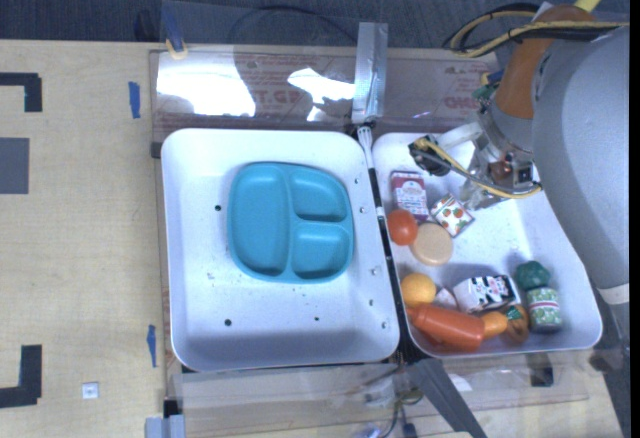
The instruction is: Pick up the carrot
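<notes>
My arm (590,136): broad, smooth pale-grey casing with rounded contours. Above the wrist I see an orange band (520,76). Yellow and black cables (490,26) loop beside it. The wrist assembly (500,166) is white and silver, with small dark fittings and yellow wiring.

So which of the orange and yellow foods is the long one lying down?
The carrot, stretched along the near edge of the right bin. The orange ball and the yellow ball are round, and sit further up the bin.
</notes>
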